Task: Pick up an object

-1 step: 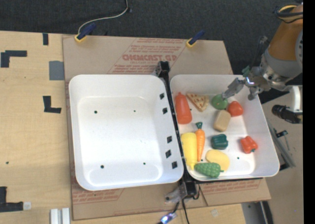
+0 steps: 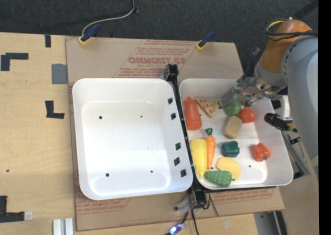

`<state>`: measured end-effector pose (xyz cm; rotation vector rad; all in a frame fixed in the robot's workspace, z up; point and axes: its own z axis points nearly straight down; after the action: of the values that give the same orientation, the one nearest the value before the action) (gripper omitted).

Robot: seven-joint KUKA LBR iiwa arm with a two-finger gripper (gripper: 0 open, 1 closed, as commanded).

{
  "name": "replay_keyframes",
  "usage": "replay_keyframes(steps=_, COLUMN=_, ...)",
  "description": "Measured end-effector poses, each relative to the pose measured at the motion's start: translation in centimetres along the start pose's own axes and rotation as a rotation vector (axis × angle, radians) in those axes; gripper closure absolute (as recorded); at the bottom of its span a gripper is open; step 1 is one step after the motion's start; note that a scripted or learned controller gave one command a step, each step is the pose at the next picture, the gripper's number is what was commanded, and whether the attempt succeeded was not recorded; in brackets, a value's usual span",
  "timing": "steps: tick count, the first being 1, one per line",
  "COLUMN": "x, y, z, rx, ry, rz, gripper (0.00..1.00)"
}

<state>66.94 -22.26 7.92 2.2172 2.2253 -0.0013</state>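
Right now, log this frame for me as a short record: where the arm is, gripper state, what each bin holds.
arm: reaching in from the right over the right bin
gripper: low at the bin's upper part, at a green toy; grasp unclear
right bin contents: toy carrot, corn, orange bottle-shaped piece, red pepper, other toy foods
left bin: white, shallow

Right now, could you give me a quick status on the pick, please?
Gripper low in right bin, at green round piece. Hold unconfirmed. Red piece and tan block crowd close.
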Motion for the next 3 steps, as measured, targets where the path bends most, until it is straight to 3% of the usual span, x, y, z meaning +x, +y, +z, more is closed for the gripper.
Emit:
replay_keyframes(steps=1, x=2.2, y=-1.7, z=-0.6, rx=0.001, ry=0.0, rz=0.002, gripper=0.0)
replay_keyframes(steps=2, x=6.2, y=-0.6, z=-0.5, rx=0.0, ry=0.0, rz=0.0, gripper=0.0)
replay_keyframes(steps=3, x=6.1, y=-0.6, z=-1.5, rx=0.0, ry=-0.001, rz=0.0, gripper=1.0)
